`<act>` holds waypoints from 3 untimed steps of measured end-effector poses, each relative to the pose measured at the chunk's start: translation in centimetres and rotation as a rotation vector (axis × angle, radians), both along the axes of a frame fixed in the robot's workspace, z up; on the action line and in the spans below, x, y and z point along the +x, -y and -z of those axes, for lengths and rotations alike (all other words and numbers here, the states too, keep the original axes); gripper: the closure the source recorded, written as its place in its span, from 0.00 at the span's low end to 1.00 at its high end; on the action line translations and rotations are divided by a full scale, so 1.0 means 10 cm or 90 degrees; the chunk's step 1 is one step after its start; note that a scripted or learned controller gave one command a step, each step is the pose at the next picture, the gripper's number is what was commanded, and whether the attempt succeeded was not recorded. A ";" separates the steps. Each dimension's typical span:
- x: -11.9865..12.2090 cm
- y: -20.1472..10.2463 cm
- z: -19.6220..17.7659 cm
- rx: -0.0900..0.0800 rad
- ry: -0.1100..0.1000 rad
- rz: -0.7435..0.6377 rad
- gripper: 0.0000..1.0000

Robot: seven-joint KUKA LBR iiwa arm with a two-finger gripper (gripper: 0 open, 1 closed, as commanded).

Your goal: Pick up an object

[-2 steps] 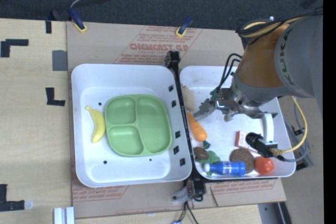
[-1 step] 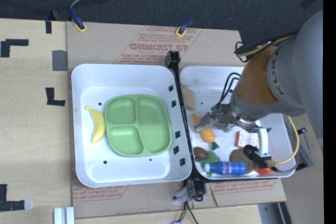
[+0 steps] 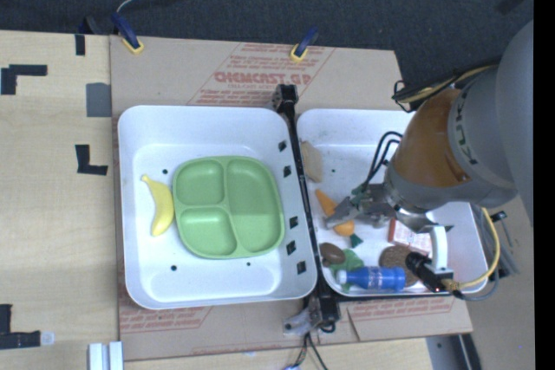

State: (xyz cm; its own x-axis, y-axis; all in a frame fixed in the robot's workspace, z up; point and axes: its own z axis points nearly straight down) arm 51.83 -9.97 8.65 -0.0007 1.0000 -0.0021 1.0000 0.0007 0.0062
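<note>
The right bin (image 3: 347, 119) holds several small objects. An orange wedge (image 3: 324, 202) lies near its left wall, and a second orange piece (image 3: 344, 229) sits just below it. My gripper (image 3: 351, 210) hangs low over the bin between these two orange pieces, close to both. I see nothing clearly held in it. Along the bin's front lie a brown lump (image 3: 331, 253), a green piece (image 3: 353, 259), a blue bottle (image 3: 375, 278) and a brown round thing (image 3: 395, 256). A red and white packet (image 3: 404, 234) is partly hidden under the wrist.
The left bin (image 3: 139, 126) contains a green divided plate (image 3: 230, 207) with a yellow banana (image 3: 160, 205) beside it on the left. A pale beige object (image 3: 311, 162) rests by the black divider (image 3: 297, 178) between the bins. The arm's bulk covers the right bin's right half.
</note>
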 end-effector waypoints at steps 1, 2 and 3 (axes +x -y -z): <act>0.00 -0.03 0.00 -0.001 0.000 0.001 0.00; 0.00 -0.03 -0.09 -0.001 0.000 0.001 1.00; 0.90 -1.11 -0.98 0.002 -0.004 -0.002 1.00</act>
